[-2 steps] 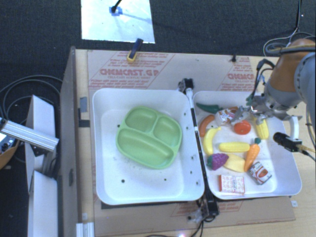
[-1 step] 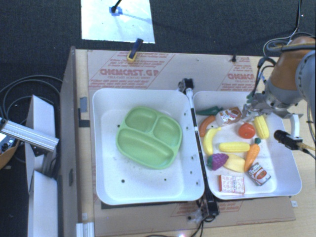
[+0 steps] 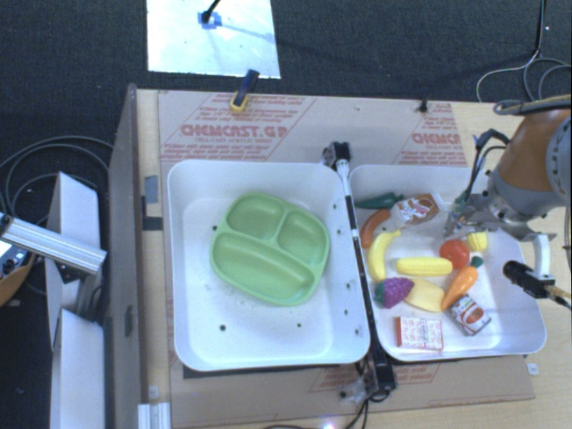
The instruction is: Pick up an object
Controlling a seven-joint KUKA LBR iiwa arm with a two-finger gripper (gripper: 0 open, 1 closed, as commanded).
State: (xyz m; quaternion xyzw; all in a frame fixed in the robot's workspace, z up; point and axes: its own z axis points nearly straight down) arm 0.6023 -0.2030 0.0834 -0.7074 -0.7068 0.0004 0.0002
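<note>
Our end effector (image 3: 462,229) hung over the toy food in the right bin (image 3: 527,333), beside a tomato (image 3: 454,253); we couldn't tell its grip.

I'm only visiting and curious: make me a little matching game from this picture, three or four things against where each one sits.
Things:
1. green divided plate
2. banana
3. purple grapes
4. red and white packet

Places:
A. right bin, near its front edge
B. left bin, in the middle
C. right bin, just in front of the banana, by the divider
D. right bin, curving along its left side, behind the grapes

Pairs: 1-B, 2-D, 3-C, 4-A
</note>
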